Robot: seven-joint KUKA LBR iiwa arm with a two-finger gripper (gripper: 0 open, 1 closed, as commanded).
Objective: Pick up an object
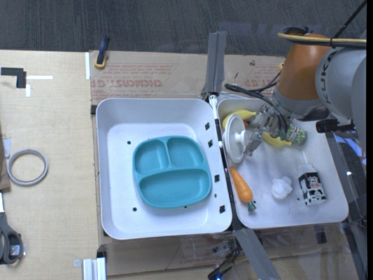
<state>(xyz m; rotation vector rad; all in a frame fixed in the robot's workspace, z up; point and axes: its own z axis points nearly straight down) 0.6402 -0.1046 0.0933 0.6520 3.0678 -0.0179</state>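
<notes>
**Mia:** Since you like big things first, what is the biggest thing you see?

**Ben:** The bench (41, 98). It is pale wood, and two white bins sit on it side by side. The left bin (111, 174) has a blue plate (172, 172) in it, with three parts. The right bin (332, 206) has the small stuff in it.

**Mia:** And the robot?

**Ben:** The grey arm (344, 80) reaches in from the right, with an orange band above the wrist. It is over the top of the right bin.

**Mia:** What about its tool?

**Ben:** The tool (252, 143) is low in the top left corner of the right bin. A shiny silver bowl (234, 137) is tipped up right beside it, against the wall between the bins. I cannot tell if the tool is open or closed, or if it has hold of anything. It is too jumbled there.

**Mia:** What else is in that bin?

**Ben:** A yellow banana (274, 139) is under the tool, partly hidden. An orange carrot (242, 186) lies near the left wall, below the bowl. A white crumpled lump (281, 188) lies in the middle. A little black and white box (312, 189) stands near the right side.

**Mia:** Anything outside the bins?

**Ben:** A grey ring (25, 167) lies on the bench, far to the left.
</notes>
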